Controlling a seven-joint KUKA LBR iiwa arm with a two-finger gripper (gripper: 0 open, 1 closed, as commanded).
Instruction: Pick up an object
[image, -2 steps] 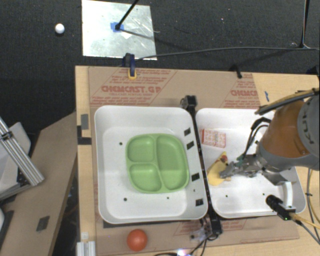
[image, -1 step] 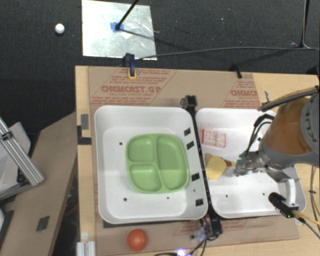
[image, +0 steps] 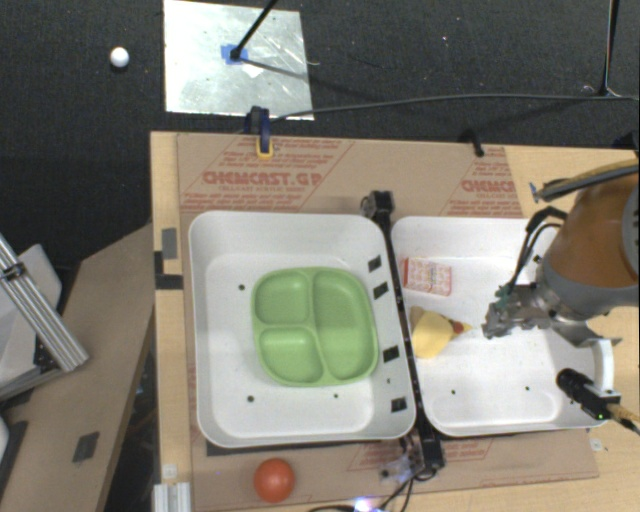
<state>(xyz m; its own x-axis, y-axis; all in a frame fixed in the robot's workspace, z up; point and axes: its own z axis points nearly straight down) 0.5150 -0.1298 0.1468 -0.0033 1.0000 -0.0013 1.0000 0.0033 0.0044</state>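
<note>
The gripper (image: 503, 318) hovers in the right bin (image: 500, 405) (finger state impossible to tell), just beside the yellow wedge (image: 430, 333), likely its target.

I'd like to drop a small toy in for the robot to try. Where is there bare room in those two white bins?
Right bin: its front floor is bare, and so is the back strip behind the small packet. The middle is crowded by the yellow object and the gripper. Left bin: the green divided plate takes the centre, leaving a bare border all round it.
</note>
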